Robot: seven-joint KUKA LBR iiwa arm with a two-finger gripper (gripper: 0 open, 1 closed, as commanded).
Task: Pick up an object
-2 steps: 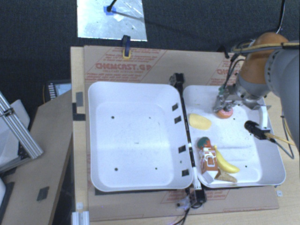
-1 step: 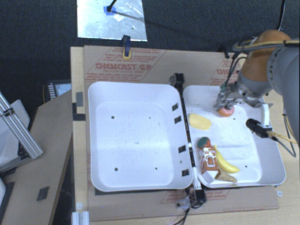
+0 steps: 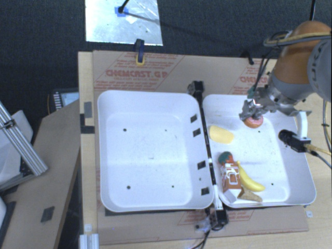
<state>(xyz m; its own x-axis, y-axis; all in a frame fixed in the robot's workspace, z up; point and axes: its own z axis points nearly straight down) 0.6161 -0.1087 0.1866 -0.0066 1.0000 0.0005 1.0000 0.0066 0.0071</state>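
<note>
White plastic makes up both bins, and going from your left, the left bin (image 3: 150, 154) has nothing for you to pick. Across the divider, the right bin (image 3: 295, 185) holds everything: a pale yellow lemon-like piece (image 3: 221, 134) near the divider, and below it, toward the front edge, a small orange-and-white carton (image 3: 230, 180) with a green-and-red piece (image 3: 225, 157) at its top end and a banana (image 3: 251, 182) lying against its right side. A tan scrap (image 3: 250, 196) lies just under the banana.

Further right, near the back of that bin, you have the claw (image 3: 252, 113) down over a small round orange-red object (image 3: 253, 121). The object sits directly under the tips and looks to be touching them, but you cannot tell from this angle whether the claw is spread or closed, or whether the object is truly between the fingers.

Here is what could go wrong for you. The object is low and rounded, so if the tips close on its upper curve rather than its sides, it is likely to squirt out and skid across the smooth bin floor. If the claw is off-centre, one tip may simply push the object aside. A lift begun before a firm grip would leave it behind on the worktop's bin.
</note>
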